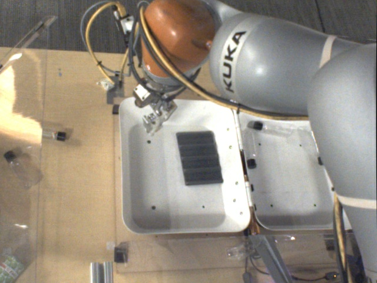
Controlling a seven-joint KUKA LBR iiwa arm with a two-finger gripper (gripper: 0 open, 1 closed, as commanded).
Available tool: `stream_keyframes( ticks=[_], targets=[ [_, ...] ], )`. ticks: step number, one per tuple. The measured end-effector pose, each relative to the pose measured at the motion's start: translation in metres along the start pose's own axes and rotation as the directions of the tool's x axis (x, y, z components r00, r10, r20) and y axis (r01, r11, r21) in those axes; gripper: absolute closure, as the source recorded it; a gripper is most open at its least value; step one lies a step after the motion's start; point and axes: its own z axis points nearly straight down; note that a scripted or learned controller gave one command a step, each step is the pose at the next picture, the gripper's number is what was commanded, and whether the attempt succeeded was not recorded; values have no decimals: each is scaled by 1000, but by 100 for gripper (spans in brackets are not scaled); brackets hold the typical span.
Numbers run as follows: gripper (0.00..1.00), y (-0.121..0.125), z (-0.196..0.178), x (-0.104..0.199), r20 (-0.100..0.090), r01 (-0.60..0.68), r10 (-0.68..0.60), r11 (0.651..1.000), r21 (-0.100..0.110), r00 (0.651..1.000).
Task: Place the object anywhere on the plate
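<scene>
A dark, ribbed rectangular plate (pixel 200 158) lies flat in the middle of the left white bin (pixel 138 211). My gripper (pixel 154 118) hangs over that bin's far left corner, up and to the left of the plate and apart from it. It looks small and metallic below the orange wrist band (pixel 177 28). I cannot make out any object in it or under it.
The right bin (pixel 288 205) adjoins the left one, with small black bits (pixel 256 125) near its far left corner and on the shared wall (pixel 251 163). The grey arm (pixel 283 58) crosses above the right bin. Small parts (pixel 59 135) lie on the wooden bench at left.
</scene>
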Motion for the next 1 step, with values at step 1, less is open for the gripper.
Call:
stream_keyframes(
  ticks=[1],
  targets=[
    [100,1,55,0,1,29,-29,1000,-3,1000]
  ],
)
